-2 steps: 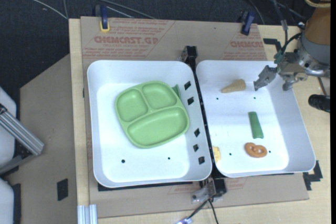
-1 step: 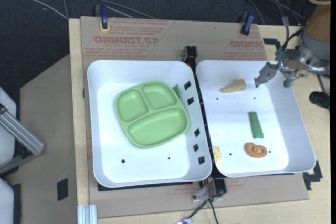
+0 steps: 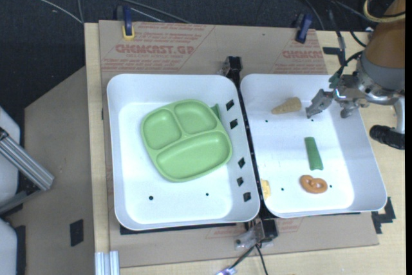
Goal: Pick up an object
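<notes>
Over the right bin (image 3: 360,138) we see our pincer (image 3: 331,104) spread apart and holding nothing, beside the tan wedge (image 3: 287,106), seemingly poised for a grasp.

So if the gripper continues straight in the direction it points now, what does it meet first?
Probably the bare floor of the right bin. The gripper points down beside the tan piece, which lies just to its left; depth is unclear, so it could graze it.
</notes>
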You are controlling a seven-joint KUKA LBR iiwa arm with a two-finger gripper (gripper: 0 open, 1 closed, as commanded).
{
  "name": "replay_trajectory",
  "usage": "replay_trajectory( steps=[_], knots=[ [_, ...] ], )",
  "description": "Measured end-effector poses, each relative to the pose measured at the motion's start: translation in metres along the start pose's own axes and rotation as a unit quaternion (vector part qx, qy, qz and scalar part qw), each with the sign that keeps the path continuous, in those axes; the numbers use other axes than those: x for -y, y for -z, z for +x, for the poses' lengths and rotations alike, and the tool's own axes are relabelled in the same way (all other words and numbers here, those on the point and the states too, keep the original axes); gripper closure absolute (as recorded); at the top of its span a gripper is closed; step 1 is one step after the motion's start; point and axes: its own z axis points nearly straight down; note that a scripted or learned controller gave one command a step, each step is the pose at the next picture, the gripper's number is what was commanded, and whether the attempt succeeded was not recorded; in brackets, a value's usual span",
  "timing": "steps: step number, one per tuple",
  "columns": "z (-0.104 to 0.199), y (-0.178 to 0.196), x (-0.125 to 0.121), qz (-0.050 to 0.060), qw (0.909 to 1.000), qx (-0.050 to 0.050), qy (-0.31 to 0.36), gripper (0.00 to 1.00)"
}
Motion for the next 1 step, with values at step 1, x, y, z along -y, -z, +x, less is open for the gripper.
replay_trajectory(
  steps=[1],
  knots=[
    [0.0021,-0.0464,0.0085,0.000,1.0000,0.000,0.000,0.00]
  ],
)
